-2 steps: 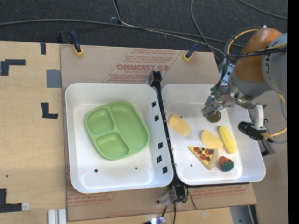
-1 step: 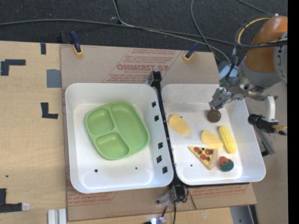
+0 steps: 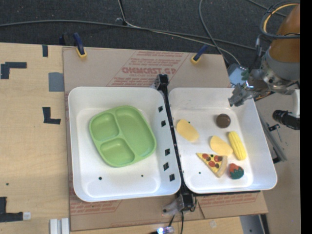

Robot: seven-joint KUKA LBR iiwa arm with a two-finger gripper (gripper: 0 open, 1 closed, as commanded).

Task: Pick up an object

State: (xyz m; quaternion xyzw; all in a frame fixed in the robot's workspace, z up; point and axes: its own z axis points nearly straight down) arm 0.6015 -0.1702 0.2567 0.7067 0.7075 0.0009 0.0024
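Claw [image 3: 237, 97] hangs over the right bin's [image 3: 258, 182] far right corner — finger state can't tell, nothing visibly held. Below it in that bin: brown round piece [image 3: 223, 120], two yellow pieces [image 3: 187, 130], corn cob [image 3: 237, 145], pizza slice [image 3: 213, 163]. Left bin [image 3: 78, 179] carries a green divided tray [image 3: 122, 135].

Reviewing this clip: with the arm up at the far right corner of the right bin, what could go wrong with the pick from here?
1. The gripper sits over the right bin's far rim, apart from every item, so closing there would likely grab nothing.
2. The corn cob, yellow piece, pizza slice and red-green item lie crowded together; fingers may nudge a neighbour or catch two.
3. The brown round piece is small and low, so it may slip out.
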